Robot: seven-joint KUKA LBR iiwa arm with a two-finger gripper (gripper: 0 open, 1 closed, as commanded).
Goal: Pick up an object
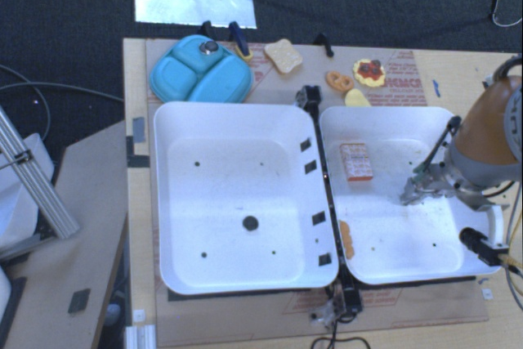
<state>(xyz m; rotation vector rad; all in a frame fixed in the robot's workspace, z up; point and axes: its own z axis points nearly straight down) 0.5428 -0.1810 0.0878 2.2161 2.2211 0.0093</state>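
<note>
A small orange-red box (356, 161) lies flat in the right bin (392, 266), near its left wall. An orange bit (346, 239) rests against the same bin's left wall, lower down. In the left bin (237, 274) sits a small dark round piece (250, 222). My gripper (411, 194) hangs low over the right bin's floor, right of the box and apart from it. Nothing shows between its fingers.
Behind the bins on the bench lie a blue divided plate (201, 71), a toast slice (283, 55), a pretzel (337, 81), a tart (369, 72) and a yellow piece (356, 99). A black divider (320, 176) runs between the bins.
</note>
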